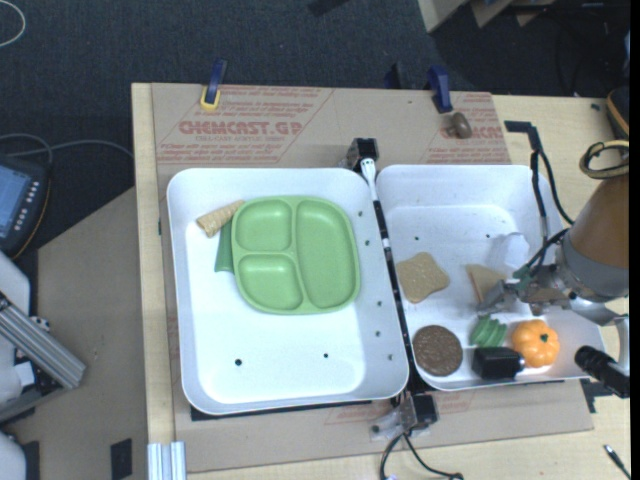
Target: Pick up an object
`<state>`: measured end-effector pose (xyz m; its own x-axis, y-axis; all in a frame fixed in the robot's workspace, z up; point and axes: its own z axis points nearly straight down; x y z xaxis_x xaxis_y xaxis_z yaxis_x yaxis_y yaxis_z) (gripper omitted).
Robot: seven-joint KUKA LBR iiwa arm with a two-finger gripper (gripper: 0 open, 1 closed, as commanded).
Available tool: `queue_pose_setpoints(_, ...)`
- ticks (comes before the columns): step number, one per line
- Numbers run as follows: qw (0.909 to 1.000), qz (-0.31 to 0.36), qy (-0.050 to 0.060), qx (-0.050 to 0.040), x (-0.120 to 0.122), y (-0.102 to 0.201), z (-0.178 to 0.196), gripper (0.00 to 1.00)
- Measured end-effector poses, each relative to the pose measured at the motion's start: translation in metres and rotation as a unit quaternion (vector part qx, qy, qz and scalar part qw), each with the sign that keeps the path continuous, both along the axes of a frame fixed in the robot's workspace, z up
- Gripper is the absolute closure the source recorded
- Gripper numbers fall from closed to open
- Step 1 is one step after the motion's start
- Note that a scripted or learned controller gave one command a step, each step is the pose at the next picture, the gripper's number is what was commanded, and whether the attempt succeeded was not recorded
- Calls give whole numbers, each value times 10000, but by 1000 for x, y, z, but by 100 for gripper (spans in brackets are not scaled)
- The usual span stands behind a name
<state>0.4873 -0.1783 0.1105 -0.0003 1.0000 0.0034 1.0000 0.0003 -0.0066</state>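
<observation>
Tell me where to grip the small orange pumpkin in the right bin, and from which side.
Probably best from straight above, fingers closing across the round body of the pumpkin along the line toward and away from the camera. A black block sits close on its left and the gripper hangs just beyond it. Its rounded sides may slip, so grip at the widest part.
</observation>
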Motion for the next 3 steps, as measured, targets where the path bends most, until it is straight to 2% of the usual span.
queue_pose_setpoints(1, 10000, -2, -11, -5, -1, 1, -28, 0)
queue_pose_setpoints(2, 10000, -8, -35, -17, 0, 0, -16, 100)
queue_pose_setpoints(3, 10000, 4, -70, -33, 1, 3, 48, 100)
